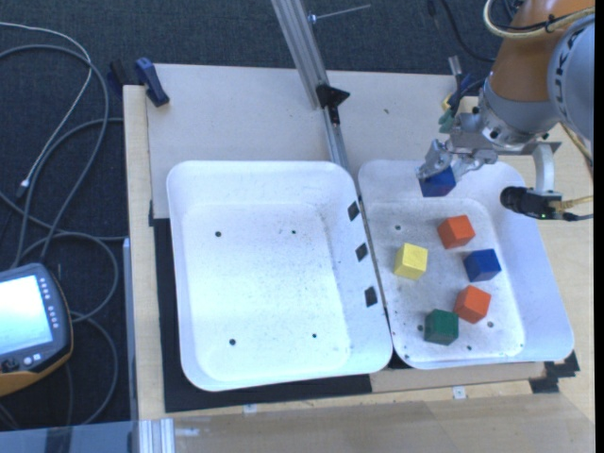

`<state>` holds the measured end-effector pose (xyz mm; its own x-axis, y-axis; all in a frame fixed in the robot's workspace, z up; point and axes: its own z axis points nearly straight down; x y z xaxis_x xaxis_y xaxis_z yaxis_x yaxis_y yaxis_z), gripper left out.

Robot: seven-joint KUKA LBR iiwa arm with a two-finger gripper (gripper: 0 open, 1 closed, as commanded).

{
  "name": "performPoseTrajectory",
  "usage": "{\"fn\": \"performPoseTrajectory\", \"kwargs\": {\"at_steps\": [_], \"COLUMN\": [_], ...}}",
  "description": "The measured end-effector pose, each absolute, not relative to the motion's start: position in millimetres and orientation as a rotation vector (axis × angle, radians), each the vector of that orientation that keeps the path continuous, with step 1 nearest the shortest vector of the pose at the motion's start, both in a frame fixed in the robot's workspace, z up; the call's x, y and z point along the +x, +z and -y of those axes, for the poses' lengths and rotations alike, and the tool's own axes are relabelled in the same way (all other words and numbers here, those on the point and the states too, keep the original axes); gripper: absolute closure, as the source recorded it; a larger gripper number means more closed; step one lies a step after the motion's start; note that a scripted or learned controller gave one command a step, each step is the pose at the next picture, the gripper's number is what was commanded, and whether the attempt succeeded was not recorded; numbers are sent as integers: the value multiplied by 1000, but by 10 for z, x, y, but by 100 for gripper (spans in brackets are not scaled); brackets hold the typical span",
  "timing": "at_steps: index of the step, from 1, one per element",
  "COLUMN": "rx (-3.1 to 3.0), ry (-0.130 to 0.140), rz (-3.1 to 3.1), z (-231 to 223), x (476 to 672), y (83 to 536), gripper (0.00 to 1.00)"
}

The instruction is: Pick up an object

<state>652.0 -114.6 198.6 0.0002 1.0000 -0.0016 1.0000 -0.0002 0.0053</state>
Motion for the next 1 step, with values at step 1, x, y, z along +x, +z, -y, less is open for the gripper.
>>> {"fn": "performPoseTrajectory", "kwargs": {"at_steps": [1], "rx": [2214], "ry": [5], "rz": [-2232], "z": [366], "x": [6573], "y": [1998], "gripper": [100]}}
